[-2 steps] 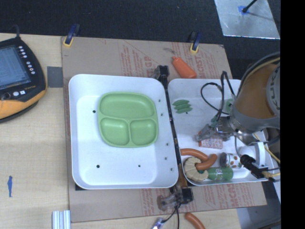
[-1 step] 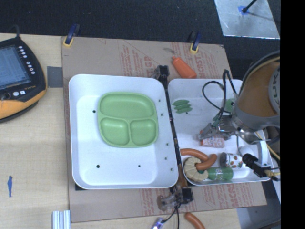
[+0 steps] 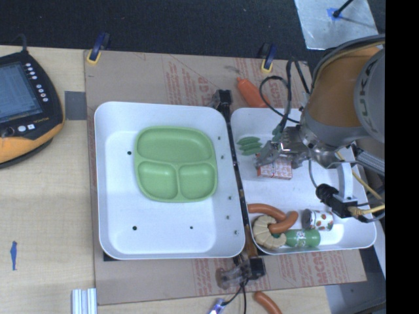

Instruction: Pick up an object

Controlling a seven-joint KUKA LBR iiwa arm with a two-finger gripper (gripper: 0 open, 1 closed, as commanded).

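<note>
A robotics lab bench. A grey-and-orange handheld teach pendant lies on pale wood. Clamps pin brown cardboard.

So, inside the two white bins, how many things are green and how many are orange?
Green: 3 (plate, pea pods, bottle)
Orange: 2 (curved sausage, short sausage)
Total: 5

Wooden bench, cardboard sheet, two white bins, handheld controller

A green divided plate lies in the left bin; a teach pendant rests far left.
</note>
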